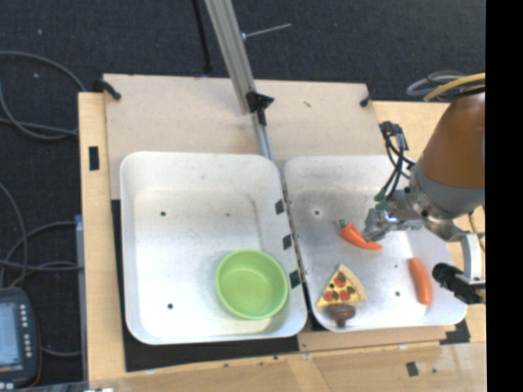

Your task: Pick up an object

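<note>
Left bin (147,186): one green bowl (252,282) sits upright near the front right corner, well apart from the arm. Nothing else lies in this bin.

Right bin (327,182): three items. A toy pizza slice (341,288) lies at the front, close to the rim. A small orange carrot (357,236) lies near the middle, tilted, its green tip pointing left. A second carrot (420,280) lies further right, near the front right corner, apart from the first.

Arm (453,149): it reaches in from the right and stands over the right bin. The gripper (382,223) is low, just beside the right end of the middle carrot and possibly touching it. Whether the pincer is open or closed cannot be told; the wrist hides the tips.

Assessment: the step in hand appears to be the approach or closing on the middle carrot, the likeliest target. No item is seen lifted. The next move calls for the pincer to straddle the carrot across its narrow width, close firmly, then rise straight up. Risk: the carrot is rounded and may roll or slip out sideways.
</note>
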